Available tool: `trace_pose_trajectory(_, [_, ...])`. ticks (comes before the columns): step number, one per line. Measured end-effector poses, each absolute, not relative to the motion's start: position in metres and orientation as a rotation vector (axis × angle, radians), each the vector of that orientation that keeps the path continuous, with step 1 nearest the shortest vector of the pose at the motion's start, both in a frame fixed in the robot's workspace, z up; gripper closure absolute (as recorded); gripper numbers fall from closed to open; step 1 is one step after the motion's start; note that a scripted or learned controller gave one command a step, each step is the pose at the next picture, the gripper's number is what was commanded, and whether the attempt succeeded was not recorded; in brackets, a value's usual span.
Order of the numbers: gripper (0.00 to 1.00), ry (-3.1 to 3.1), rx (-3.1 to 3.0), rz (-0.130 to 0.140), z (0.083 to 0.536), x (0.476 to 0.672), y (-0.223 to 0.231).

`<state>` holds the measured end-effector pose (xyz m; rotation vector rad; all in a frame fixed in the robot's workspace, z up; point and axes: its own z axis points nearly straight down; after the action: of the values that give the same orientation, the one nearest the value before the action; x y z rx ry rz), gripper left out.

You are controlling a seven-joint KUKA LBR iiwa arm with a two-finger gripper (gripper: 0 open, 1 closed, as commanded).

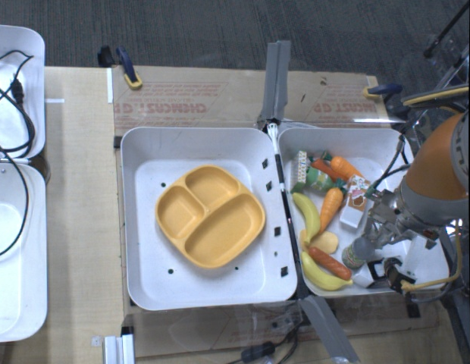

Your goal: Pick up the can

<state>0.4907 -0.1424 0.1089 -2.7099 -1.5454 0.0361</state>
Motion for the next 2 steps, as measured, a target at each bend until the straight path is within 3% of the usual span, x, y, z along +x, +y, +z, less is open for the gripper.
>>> trace_pose_trajectory(1, [1.0,-1.014,-2.971,0.012,0.0878,0.5703,-0.1507])
trace_pose_trajectory(2, [0.0,-1.012,-2.971,0.014,0.0874,0.5698,-0.151])
